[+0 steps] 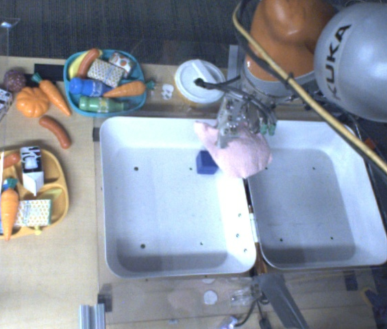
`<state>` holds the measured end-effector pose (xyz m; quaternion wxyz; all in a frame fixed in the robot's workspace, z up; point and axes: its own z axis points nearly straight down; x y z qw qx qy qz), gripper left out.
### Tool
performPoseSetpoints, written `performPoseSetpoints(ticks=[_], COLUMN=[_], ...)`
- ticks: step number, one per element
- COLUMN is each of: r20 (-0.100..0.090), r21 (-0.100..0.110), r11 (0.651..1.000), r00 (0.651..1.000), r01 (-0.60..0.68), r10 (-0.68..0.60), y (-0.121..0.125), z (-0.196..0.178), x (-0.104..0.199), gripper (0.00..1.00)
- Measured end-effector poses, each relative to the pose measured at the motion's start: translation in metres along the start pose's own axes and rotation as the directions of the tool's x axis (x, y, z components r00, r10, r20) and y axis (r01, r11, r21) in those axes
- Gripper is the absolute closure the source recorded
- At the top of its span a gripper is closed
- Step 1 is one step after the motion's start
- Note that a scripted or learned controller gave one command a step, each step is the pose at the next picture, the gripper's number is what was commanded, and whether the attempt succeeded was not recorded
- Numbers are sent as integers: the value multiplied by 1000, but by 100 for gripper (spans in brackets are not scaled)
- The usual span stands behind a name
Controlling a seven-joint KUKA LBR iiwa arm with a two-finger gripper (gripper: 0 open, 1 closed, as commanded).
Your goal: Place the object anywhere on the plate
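Pink plate (242, 155) is a soft, pale pink, roughly round thing w/ a lobed or crumpled-looking edge, lying over the shared rims btwn the left bin (166, 252) and right bin (330, 245), near their far ends. Its long axis seems to run from upper left, where a narrow flap sticks out, to lower right where the body is widest; can't say more exactly bc the arm covers the top part. Blue object (206, 163) is a small, dark blue blocky piece in the left bin, touching or just beside the plate's left edge, not on top of it as far as I can see. Its shape is too small to read; no clear pointing direction. Gripper (238, 130) hangs right above the plate's upper portion, metal fingers pointing down into the pink, w/ cables around it. Whether they're spread or pinched on anything can't be told, since wrist hardware and plate blend together there. The grey arm (364, 46) w/ orange band (285, 12) is cut off at the right and top edges.
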<state>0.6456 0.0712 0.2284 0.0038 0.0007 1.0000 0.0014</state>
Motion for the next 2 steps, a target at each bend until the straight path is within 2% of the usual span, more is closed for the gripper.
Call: performPoseSetpoints(ticks=[1, 2], r20=[1, 2], r21=[-1, -1], r11=[1000, 1000], r00=[1000, 1000], r01=[4, 4], r10=[-4, -4], y=[53, 53], z=[1, 1], x=[2, 2], gripper=[100, 0])
